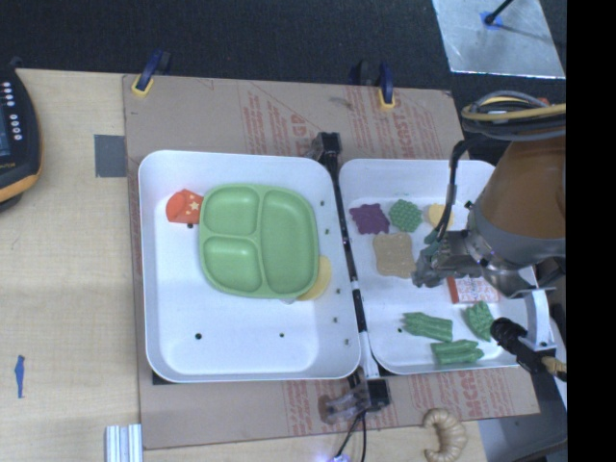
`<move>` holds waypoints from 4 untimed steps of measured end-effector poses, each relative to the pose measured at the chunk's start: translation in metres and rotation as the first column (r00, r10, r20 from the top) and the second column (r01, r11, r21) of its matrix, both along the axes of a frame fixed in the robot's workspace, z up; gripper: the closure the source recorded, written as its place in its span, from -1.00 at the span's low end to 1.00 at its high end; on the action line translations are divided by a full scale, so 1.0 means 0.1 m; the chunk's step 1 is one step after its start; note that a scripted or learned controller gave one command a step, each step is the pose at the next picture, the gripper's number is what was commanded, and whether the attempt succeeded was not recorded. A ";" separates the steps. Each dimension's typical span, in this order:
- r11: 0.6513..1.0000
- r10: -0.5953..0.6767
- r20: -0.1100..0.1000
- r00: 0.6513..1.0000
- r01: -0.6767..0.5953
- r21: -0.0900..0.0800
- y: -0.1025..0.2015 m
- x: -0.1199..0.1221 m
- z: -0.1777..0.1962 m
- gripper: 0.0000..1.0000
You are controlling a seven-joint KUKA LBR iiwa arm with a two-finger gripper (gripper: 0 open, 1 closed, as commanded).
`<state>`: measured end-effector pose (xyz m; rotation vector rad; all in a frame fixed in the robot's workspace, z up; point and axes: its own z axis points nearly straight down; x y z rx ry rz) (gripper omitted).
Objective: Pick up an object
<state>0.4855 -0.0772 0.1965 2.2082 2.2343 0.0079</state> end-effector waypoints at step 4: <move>1.000 -0.005 0.000 1.000 0.005 -0.006 -1.32 0.40 -0.84 1.00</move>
